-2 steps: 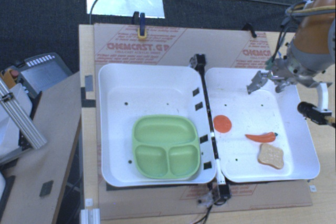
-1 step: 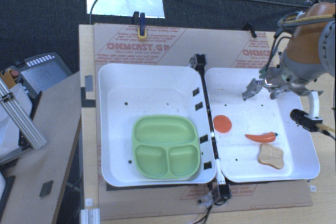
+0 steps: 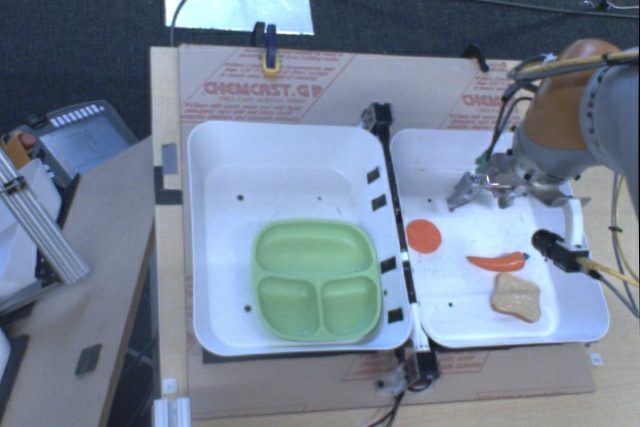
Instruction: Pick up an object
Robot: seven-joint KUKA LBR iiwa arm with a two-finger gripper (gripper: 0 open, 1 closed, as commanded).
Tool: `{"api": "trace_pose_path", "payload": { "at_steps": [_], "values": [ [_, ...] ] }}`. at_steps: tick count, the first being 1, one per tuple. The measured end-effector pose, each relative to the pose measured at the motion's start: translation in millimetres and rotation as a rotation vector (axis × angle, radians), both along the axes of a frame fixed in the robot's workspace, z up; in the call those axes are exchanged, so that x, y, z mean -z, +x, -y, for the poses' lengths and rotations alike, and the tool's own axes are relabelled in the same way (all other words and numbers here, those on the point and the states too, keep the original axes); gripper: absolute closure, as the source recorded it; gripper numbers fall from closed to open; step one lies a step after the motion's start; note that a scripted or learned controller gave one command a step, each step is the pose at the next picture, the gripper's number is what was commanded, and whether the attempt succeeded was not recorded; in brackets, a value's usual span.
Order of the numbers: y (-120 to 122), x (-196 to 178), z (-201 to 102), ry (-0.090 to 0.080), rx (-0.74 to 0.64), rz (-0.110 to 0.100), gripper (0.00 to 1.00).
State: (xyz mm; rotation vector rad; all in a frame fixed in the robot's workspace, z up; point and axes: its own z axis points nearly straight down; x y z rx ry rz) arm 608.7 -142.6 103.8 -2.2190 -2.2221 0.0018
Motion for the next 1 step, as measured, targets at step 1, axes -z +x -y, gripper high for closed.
{"api": "trace_pose_path", "payload": {
  "at_steps": [1],
  "values": [
    [0.6, 19.7, -0.3, 0.0, 0.0, 0.002, 0.0]
  ]
}}
